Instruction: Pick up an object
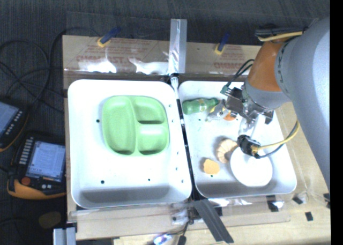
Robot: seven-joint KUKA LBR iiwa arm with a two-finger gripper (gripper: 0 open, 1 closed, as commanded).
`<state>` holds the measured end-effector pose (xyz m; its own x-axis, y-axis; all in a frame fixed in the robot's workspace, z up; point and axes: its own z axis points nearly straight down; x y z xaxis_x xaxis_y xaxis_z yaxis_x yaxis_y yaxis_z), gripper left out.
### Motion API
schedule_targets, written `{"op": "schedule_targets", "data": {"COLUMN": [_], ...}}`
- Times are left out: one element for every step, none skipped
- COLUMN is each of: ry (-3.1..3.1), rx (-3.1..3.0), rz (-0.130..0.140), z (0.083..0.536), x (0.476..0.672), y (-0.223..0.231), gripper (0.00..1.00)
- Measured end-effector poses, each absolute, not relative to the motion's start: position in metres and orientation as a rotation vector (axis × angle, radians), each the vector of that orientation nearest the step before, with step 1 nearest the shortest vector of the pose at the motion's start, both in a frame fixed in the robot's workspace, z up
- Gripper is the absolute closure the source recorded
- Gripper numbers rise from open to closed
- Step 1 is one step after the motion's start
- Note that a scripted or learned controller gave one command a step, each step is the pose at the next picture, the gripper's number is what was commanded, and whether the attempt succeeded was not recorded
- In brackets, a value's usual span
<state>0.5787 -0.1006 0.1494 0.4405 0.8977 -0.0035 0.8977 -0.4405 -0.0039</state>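
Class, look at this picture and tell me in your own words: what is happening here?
A grey robot arm reaches from the right into the right bin. Its gripper sits low beside a green bottle and a small orange piece; I see nothing held. A tan pastry-like item, an orange lump and a white plate lie nearer the front. The left bin holds a green divided tray.

The grey arm reaches in from the right, end effector pointing down.
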Motion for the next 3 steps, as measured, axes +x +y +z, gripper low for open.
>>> {"op": "schedule_targets", "data": {"ry": [-1.705, -1.832, -2.139], "rx": [-2.641, -2.559, -2.32], "rz": [0.008, -0.008, -0.018], "z": [0.096, 0.09, 0.09], "x": [0.651, 0.557, 0.49], "y": [-0.106, -0.111, -0.134], "gripper": [0.0, 0.0, 0.0]}}
